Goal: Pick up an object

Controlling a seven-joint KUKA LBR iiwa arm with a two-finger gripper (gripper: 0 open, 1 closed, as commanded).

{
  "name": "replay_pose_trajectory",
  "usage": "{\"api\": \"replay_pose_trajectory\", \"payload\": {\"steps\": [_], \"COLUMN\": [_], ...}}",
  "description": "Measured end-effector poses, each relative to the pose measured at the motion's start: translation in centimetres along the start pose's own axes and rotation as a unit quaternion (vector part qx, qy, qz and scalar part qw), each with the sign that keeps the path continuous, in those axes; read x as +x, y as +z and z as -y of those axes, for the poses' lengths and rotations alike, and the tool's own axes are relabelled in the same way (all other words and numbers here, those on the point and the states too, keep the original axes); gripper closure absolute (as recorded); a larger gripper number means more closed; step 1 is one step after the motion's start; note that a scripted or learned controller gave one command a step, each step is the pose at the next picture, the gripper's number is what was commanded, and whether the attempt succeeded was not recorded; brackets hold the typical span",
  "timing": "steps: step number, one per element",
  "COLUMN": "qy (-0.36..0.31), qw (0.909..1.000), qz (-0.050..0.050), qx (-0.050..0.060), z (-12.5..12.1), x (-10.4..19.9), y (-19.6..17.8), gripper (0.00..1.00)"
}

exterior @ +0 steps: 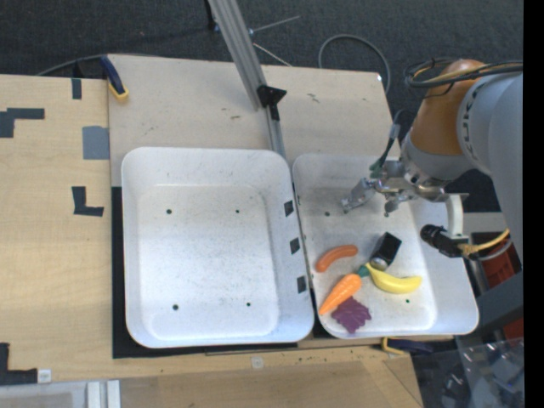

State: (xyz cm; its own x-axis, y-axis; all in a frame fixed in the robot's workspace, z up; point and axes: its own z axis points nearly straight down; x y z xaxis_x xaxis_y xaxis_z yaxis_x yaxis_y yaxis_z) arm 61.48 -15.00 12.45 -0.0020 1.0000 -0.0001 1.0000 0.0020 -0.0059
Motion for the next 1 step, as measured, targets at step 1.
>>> {"api": "replay_pose_trajectory", "payload": {"steps": [1], "qy": [0.000], "qw": [1.0000], "qz": [0.001], "qx": [-0.001], "z": [0.04], "x": [0.08], "y": [3.80], "gripper": [0.00]}}
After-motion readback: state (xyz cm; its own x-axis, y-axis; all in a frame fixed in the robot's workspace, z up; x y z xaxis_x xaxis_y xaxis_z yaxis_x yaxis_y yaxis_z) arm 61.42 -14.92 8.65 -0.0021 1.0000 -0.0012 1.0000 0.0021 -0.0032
